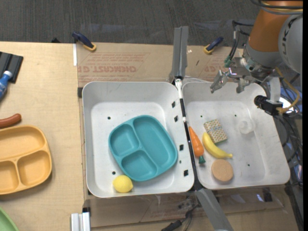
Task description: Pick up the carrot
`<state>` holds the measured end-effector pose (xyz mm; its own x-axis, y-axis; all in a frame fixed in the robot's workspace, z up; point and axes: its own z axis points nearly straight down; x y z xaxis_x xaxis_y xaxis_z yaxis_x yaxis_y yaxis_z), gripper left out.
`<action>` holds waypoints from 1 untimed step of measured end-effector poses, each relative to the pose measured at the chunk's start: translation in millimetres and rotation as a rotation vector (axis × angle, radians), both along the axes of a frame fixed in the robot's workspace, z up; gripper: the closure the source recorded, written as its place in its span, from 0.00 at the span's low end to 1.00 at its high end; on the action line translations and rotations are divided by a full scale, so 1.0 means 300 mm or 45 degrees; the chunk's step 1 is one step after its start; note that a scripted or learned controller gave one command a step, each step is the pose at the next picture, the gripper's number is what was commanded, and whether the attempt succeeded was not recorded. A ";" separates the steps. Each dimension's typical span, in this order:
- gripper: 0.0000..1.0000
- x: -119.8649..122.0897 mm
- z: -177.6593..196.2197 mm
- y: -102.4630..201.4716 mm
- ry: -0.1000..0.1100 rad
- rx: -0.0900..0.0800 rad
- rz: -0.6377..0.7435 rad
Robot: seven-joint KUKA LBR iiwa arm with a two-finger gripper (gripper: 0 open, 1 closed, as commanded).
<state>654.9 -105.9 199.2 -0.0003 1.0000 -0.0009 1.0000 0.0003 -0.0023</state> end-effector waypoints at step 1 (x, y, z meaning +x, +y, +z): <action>0.00 -0.200 0.353 -0.107 -0.004 -0.002 -0.130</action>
<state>595.1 -138.1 305.3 0.1015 0.9948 -0.0025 0.9948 -0.1015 0.0009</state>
